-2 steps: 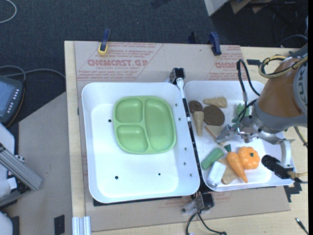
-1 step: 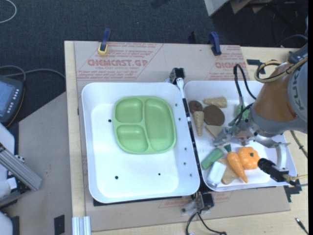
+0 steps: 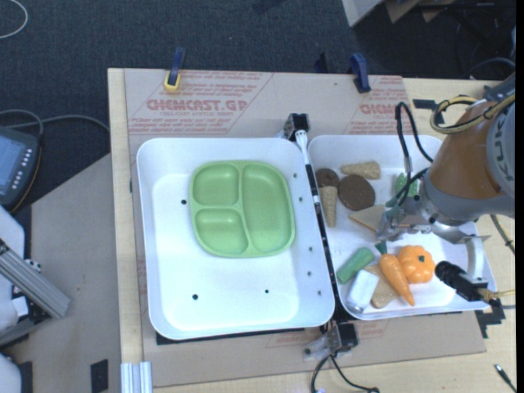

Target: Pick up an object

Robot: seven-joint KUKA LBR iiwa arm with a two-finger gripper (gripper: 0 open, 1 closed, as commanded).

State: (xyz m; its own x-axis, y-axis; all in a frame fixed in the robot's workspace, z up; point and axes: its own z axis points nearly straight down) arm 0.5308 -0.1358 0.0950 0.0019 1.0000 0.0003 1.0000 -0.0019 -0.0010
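Over the right bin [image 3: 426, 144], the arm [image 3: 471, 166] reaches in from the right, its orange band above the wrist, and the jaws [image 3: 391, 229] hang low among the toys; whether they are spread or pressed together cannot be told, and nothing shows pinched between them. Just below them lie a carrot [image 3: 396, 277] and an orange pepper [image 3: 417, 264], touching each other. A green pod [image 3: 355, 264] lies left of the carrot, with a white block [image 3: 361, 290] and a tan piece [image 3: 382, 295] beneath it near the bin's front rim. Toward the back of that bin sit a dark brown round cookie [image 3: 356, 191], a smaller brown piece [image 3: 327, 177], a pale bread shape [image 3: 362, 169] and a cone [image 3: 329, 205] that lies along the left wall. A tan wedge [image 3: 366, 219] lies between the cookie and the jaws. A green item [image 3: 401, 187] peeks out beside the arm.

The left bin [image 3: 164, 244] holds a light green divided plate [image 3: 243, 208], flat, toward its back half.

Both bins rest side by side on the worktop [image 3: 213, 101], with a yellow clamp [image 3: 173, 77] and a blue clamp [image 3: 359, 70] on its far edge.
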